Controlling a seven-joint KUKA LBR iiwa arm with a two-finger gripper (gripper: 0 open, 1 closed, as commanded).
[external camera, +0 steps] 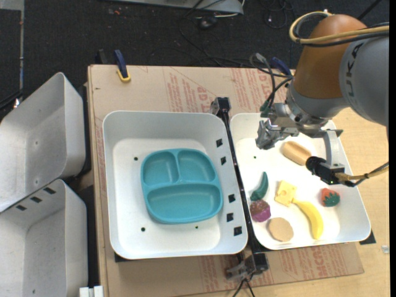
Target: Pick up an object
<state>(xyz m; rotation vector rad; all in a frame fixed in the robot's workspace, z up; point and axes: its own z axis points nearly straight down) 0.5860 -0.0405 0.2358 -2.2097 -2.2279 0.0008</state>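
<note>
My gripper (266,136) hangs over the far left part of the right bin (352,231), with nothing seen in it. A tan bread roll (295,152) lies just to its right. Nearer the front lie a dark green pepper (260,185), a yellow cheese wedge (285,193), a purple piece of fruit (260,211), a round tan biscuit (281,229), a banana (311,218) and a red strawberry (330,197). The arm's wrist covers the bin's far right corner.
The left bin (117,166) holds a teal divided plate (182,185). A black divider (234,178) runs between the two bins. Two white tubs (37,141) stand off the bench at the left. A black fitting with a yellow cable (325,169) hangs from the arm over the right bin.
</note>
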